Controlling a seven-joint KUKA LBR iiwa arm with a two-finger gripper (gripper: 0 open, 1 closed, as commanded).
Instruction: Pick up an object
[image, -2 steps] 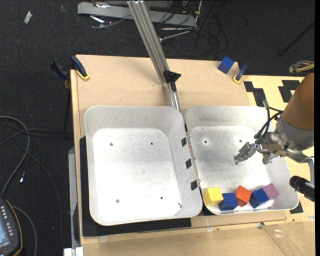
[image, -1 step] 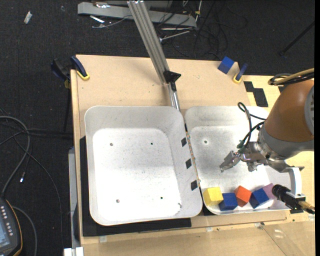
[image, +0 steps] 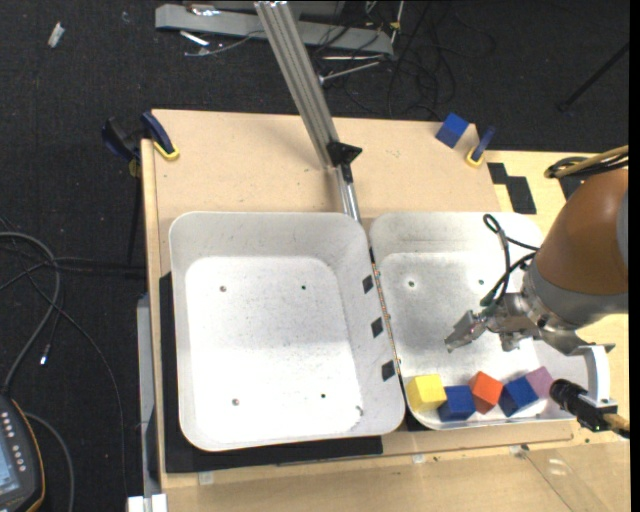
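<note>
Several small blocks lie along the front edge of the right bin (image: 430, 250): a yellow block (image: 427, 390), a blue block (image: 458, 402), an orange block (image: 487, 388), a second blue block (image: 519, 396) and a pale purple block (image: 541, 379). My gripper (image: 482, 340) hangs over the bin floor just behind the blocks, a little above and apart from them. It stands open, with nothing between its fingers. The arm's orange band and grey wrist cover the bin's right side.
The left bin (image: 190, 300) sits beside the right one, their walls touching in the middle. A slanted metal pole (image: 305, 85) comes down to the bins' back junction. A loose blue block (image: 453, 128) and a clamp (image: 478, 145) rest at the bench's back right.
</note>
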